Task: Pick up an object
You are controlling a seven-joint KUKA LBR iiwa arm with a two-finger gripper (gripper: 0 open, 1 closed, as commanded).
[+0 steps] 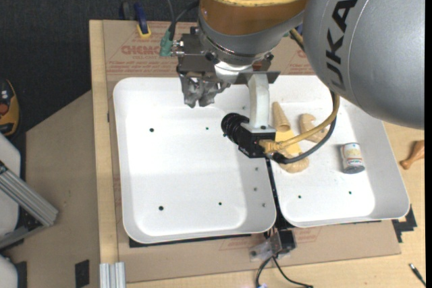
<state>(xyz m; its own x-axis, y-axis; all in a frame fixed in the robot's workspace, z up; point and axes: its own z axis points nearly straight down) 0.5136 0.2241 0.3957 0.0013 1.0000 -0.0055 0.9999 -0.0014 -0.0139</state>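
Note:
My gripper [200, 92] hangs over the back edge of the left white bin [169, 212], under the orange band of the arm. No object shows at its tip. In the right bin [351, 202] lie several tan, wood-coloured pieces: a cone-like one [280, 117], a rounded one [308, 123] and a flat one [295, 163]. A small can with a pale label [351, 157] rests on its side toward the right. All of these lie to the right of the gripper, across the divide between the bins.
A black connector with yellow cable [243, 135] hangs from the arm over the bins' shared edge, partly covering the tan pieces. The grey arm body [378, 30] covers the right bin's back. A cardboard sheet [108, 77] lies under both bins.

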